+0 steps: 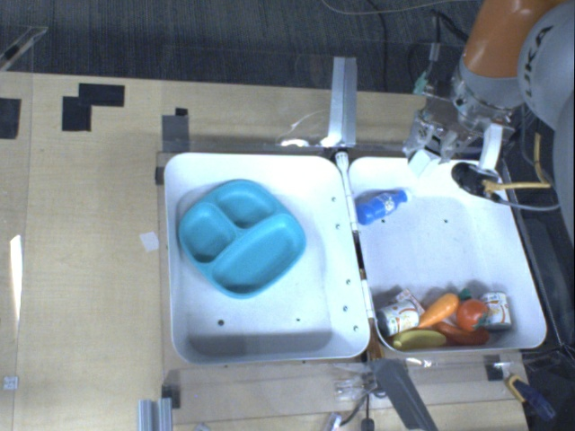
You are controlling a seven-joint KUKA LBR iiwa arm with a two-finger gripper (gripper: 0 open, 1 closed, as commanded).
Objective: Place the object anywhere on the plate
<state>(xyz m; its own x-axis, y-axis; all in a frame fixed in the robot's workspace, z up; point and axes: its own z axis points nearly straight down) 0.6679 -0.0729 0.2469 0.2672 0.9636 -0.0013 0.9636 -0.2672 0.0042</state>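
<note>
Camera view: the claw [454,151] hangs over the far edge of the right bin [530,268], spread wide and holding nothing. The blue bottle [381,206] lies just left of it. The blue plate [241,235] waits in the left bin [260,339]. I think picking comes next: drop over something, then squeeze.

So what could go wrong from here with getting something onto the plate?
The gripper sits above the right bin's far edge, with nothing visible between its fingers. The blue bottle lies on its side against the divider, so it may roll. The toy food is heaped together, inviting a double or failed grab.
</note>
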